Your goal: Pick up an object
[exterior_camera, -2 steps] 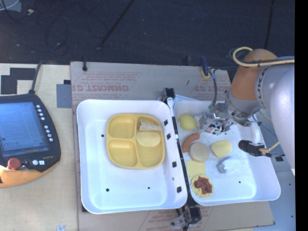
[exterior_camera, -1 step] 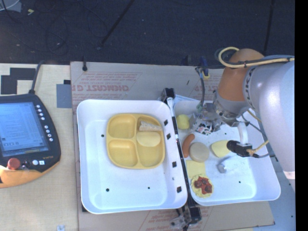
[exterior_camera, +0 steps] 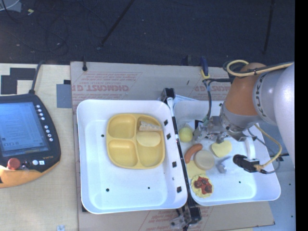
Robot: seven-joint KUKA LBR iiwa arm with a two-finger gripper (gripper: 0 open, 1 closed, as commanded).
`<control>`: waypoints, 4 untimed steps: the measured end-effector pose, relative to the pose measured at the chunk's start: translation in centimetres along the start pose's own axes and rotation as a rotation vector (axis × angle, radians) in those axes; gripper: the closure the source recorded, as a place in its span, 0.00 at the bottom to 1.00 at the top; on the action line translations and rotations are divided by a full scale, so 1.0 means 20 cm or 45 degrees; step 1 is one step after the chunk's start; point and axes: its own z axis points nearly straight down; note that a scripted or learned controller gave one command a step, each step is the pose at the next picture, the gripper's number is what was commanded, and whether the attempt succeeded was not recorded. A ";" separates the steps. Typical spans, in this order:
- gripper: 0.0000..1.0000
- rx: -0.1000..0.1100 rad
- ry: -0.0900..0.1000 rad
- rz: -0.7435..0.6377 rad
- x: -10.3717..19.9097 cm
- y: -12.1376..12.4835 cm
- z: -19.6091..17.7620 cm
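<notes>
Here's the arm (exterior_camera: 260,97) reaching in from the right, orange band showing, bent low over the right bin (exterior_camera: 262,189). The gripper (exterior_camera: 215,130) sits down at the bin's far-left part, right above the cluster of toy food, and from this angle I cannot tell whether it is released or clenched; nothing visibly sits in its grasp. Everything there is to pick lies in this bin. A yellow ball (exterior_camera: 186,134) sits against the left wall, just beside the gripper. Nearer the camera lies a sausage (exterior_camera: 193,151), slanted, touching a round beige disc (exterior_camera: 204,159). A pale yellow piece (exterior_camera: 221,148) lies just below the gripper, beside the disc on its right. A flat yellow slice (exterior_camera: 192,169) pokes out from under the disc, and nearest of all is a small round (exterior_camera: 202,186) with a red topping, close to the bin's front-left corner. Over in the left bin (exterior_camera: 125,196), a yellow divided plate (exterior_camera: 120,153) lies flat; a pale wedge (exterior_camera: 150,125) rests in its far-right compartment and a pale yellow oval (exterior_camera: 148,139) in the compartment next to it, the two left compartments bare. Both bins stand on cardboard (exterior_camera: 120,81), and a pendant (exterior_camera: 24,129) with a lit screen lies well off to the left.
</notes>
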 end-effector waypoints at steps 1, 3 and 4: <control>0.00 -0.005 -0.001 -0.001 0.02 -0.15 0.00; 0.00 -0.006 0.005 0.005 0.02 -0.14 -0.06; 0.00 -0.009 -0.002 -0.005 -0.01 0.18 0.00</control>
